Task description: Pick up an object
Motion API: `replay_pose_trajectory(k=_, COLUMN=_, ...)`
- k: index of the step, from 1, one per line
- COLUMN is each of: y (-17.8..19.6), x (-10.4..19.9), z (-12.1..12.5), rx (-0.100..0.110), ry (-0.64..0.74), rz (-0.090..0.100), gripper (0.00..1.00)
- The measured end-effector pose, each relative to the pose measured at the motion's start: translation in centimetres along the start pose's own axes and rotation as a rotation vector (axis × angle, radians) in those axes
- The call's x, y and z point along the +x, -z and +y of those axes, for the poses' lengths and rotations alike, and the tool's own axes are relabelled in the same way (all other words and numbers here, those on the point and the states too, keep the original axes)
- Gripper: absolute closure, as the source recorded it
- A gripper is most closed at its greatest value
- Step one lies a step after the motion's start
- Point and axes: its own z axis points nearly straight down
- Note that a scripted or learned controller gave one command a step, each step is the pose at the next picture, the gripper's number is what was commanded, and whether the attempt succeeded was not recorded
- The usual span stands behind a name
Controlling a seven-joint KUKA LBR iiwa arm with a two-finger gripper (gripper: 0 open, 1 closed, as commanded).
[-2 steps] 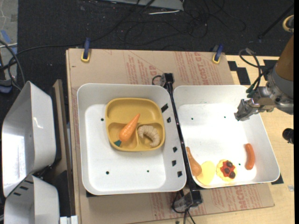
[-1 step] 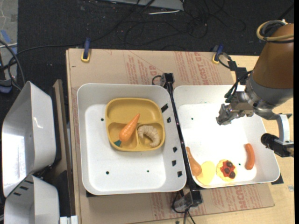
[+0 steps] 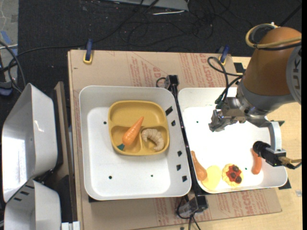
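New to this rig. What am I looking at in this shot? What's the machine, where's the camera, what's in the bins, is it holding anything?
One fixed camera looks down at a slant on a bench with two shallow white bins. The grey and orange robot arm reaches in from the right; its pincer hangs over the right bin, with nothing visibly held. The left bin holds a yellow divided plate carrying a toy carrot and a pale shrimp-like piece. Along the right bin's near edge lie an orange spoon-shaped piece, a yellow disc with red and dark bits, and a small orange stick.

gripper [image 3: 217,122] over right bin [image 3: 201,97] centre, nothing held; yellow plate [image 3: 116,110] with carrot [image 3: 133,131], shrimp [image 3: 153,138] in left bin [image 3: 93,143]
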Motion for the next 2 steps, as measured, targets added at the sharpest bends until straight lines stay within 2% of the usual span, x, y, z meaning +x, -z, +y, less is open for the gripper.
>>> replay_pose_trajectory(k=1, y=-1.6, x=5.2, z=-0.2, rx=0.001, ry=0.001, rz=0.000, gripper=1.00)
replay_pose_trajectory(k=2, y=-1.3, x=9.9, z=-0.5, rx=-0.001, ry=0.002, rz=0.000, gripper=1.00)
